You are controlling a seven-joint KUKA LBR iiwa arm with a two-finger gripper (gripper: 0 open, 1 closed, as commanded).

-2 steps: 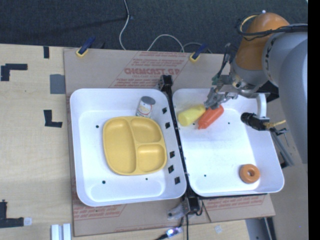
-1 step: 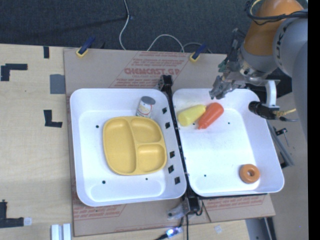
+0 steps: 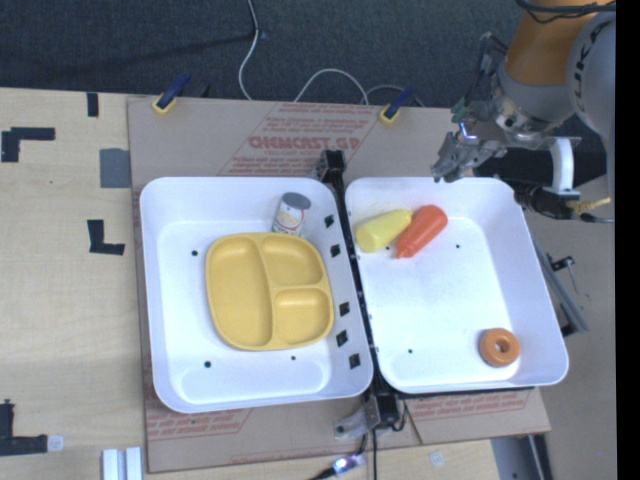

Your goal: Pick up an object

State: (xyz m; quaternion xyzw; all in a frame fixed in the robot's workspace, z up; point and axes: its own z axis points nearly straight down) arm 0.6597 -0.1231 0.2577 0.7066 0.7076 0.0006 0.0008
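Observation:
In the right bin (image 3: 520,238) lie an orange-red carrot-like toy (image 3: 421,230) and a yellow piece (image 3: 382,230) side by side near the back left, touching. A brown ring-shaped donut (image 3: 498,347) sits at the front right corner. The left bin (image 3: 165,268) holds a yellow divided plate (image 3: 269,290) and a small grey can (image 3: 291,212) behind it. My gripper (image 3: 455,160) hangs above the back rim of the right bin, up and to the right of the carrot toy, with nothing seen between its fingers.
Both bins rest on a brown cardboard sheet (image 3: 300,143) held by blue-yellow clamps (image 3: 172,92). A black clip strip (image 3: 346,268) joins the bins. Cables (image 3: 320,78) run behind. The arm's grey and orange body (image 3: 560,28) fills the upper right.

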